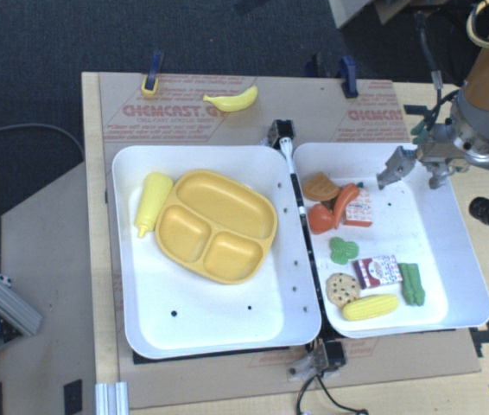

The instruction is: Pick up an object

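My gripper (415,173) hangs open over the far part of the right bin (452,232), with nothing between its fingers (390,169). Left of it lie a brown bread piece (320,186), an orange carrot (346,202), a red tomato (320,221) and a red-and-white packet (360,211). Nearer the front sit a green piece (344,250), a purple-and-white carton (377,271), a green pickle (412,284), a cookie (341,289) and a corn cob (371,307).
The left bin (219,318) holds a yellow divided plate (217,225) and a yellow squeeze bottle (151,202). A yellow banana (232,100) lies on the cardboard behind the bins. Bare white floor lies under and to the right of the gripper.
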`<action>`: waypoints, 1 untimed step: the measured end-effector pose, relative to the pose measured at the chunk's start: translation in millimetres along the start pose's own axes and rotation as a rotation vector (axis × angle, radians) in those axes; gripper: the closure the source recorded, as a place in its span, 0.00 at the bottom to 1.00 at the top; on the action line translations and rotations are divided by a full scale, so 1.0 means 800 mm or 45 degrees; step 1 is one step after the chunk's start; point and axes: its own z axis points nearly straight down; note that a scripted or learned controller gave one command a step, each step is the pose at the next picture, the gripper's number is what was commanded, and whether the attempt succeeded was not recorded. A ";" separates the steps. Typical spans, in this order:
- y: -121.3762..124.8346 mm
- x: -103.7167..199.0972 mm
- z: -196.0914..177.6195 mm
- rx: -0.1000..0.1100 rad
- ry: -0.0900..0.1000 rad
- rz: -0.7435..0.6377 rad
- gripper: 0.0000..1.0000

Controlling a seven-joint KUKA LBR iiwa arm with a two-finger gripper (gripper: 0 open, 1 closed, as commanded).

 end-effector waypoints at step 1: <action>0.003 0.000 -0.009 -0.017 -0.003 -0.003 0.00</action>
